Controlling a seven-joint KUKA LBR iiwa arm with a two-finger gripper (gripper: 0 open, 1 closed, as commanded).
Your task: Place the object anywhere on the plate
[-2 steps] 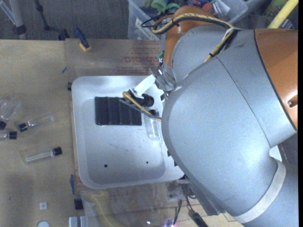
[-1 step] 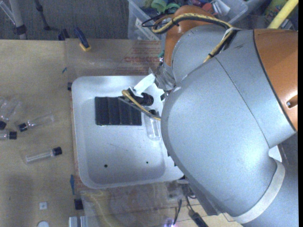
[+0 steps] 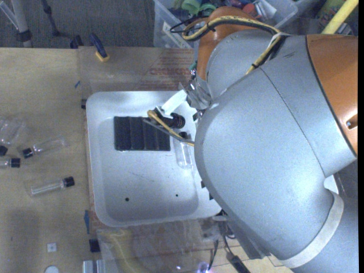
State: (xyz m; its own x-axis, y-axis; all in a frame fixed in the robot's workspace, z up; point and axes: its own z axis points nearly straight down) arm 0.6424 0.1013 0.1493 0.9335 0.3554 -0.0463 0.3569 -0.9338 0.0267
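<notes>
Black ribbed rect. plate (image 3: 142, 133), maybe rubber, in smooth white bin (image 3: 142, 189).

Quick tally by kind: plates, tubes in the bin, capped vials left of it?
Black ribbed plate: 1
Clear tube in the white bin: 1
Black-capped clear vials on the bench: 3 (possible fourth at edge unclear)
Total: 5
</notes>
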